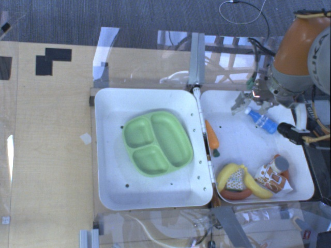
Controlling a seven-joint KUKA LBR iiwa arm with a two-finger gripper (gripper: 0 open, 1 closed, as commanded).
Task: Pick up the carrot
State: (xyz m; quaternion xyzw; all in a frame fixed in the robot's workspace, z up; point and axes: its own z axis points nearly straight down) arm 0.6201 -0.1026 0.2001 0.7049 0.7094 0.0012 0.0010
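The carrot (210,135), orange with a dark green stub at its near end, lies along the left wall of the right bin (305,190). My gripper (251,103) hovers over the far part of that bin, well to the right of the carrot and beyond it. Its fingers (239,103) are spread open and hold nothing. A small blue bottle (261,121) lies just below and to the right of the fingertips.
A green divided plate (158,142) sits in the left bin (111,190). In the right bin's near end lie a yellow banana (254,185), a red sausage (236,194) and a brown-and-white carton (273,176). A metal divider (195,61) runs between the bins.
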